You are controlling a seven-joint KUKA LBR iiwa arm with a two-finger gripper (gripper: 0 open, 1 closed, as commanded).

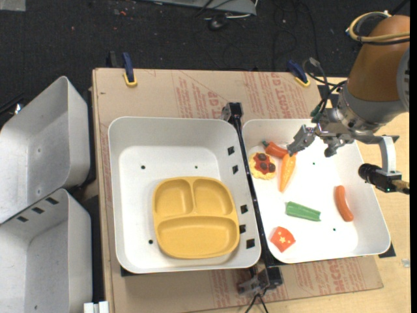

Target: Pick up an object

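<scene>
The right bin (365, 237) holds several toy foods: an orange carrot (285, 170), a yellow round tart with red dots (263, 165), a small red piece (275, 150), a green pod (303, 210), an orange-red sausage (343, 203) and a red wedge (282, 238). My gripper (316, 145) hangs over the back of this bin, just right of the carrot's top end. Its fingers are spread open with nothing between them. The left fingertip (300, 141) is close to the small red piece.
The left bin (130, 175) holds a yellow divided plate (195, 217). A black divider (247, 188) runs between the two bins. Two more white bins (39, 175) stand tilted off the bench at the left.
</scene>
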